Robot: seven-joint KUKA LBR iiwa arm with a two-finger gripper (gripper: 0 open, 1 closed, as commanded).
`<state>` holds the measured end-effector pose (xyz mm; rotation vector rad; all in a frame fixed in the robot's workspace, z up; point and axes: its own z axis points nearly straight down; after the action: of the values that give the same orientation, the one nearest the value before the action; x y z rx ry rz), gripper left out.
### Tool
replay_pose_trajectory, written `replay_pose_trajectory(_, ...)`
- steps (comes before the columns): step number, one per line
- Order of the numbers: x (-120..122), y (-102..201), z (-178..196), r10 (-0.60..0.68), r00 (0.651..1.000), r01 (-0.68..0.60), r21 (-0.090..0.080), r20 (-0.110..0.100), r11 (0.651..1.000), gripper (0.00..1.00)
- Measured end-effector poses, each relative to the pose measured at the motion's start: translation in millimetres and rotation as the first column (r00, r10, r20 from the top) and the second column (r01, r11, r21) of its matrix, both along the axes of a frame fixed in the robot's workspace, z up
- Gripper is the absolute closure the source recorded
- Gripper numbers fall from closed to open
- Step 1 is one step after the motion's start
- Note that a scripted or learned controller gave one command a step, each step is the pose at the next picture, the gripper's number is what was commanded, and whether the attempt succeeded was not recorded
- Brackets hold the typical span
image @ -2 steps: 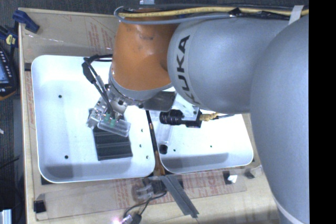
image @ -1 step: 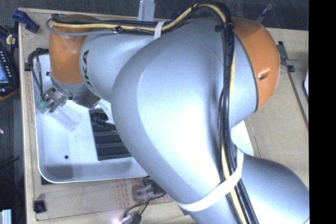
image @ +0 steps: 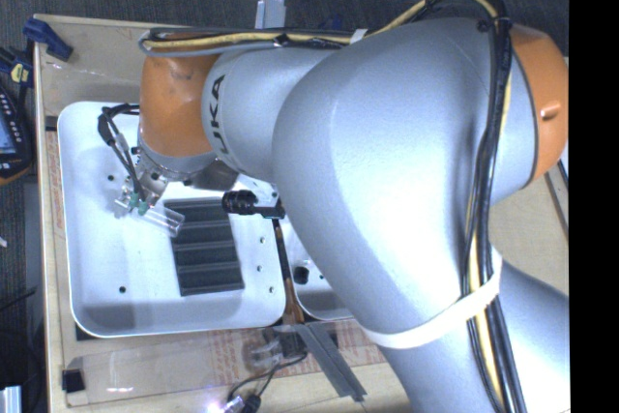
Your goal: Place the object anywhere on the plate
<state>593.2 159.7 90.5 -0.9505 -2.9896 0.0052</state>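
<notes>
A dark grey ribbed rectangular slab point(image: 206, 249) lies flat in the left bin point(image: 87, 237), near its middle. My gripper point(image: 145, 204) hangs low over the bin, just off the slab's upper left corner, with a small green and clear part at its tip. Nothing shows between the gripper and the slab. The grey arm with its orange band point(image: 174, 106) reaches across from the right and hides most of the bench, including nearly all of the right bin point(image: 324, 305).
A small dark thing point(image: 301, 276) sits at the visible left edge of the right bin. The wooden bench rim point(image: 58, 63) runs around the bins. Blue clamps point(image: 44, 36) and a dark device point(image: 12, 126) lie at the far left.
</notes>
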Motion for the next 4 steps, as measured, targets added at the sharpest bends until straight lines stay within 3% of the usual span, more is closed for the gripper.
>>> replay_pose_trajectory(1,-3,14,1,-0.442,0.897,0.442,0.000,0.004,0.897,1.00)
replay_pose_trajectory(2,64,-30,35,-0.382,0.924,0.382,0.002,0.005,0.924,1.00)
replay_pose_trajectory(3,6,-40,0,-0.173,0.985,0.173,0.001,-0.001,0.985,1.00)
replay_pose_trajectory(4,-82,-71,102,0.043,0.999,-0.043,0.001,0.003,0.999,1.00)
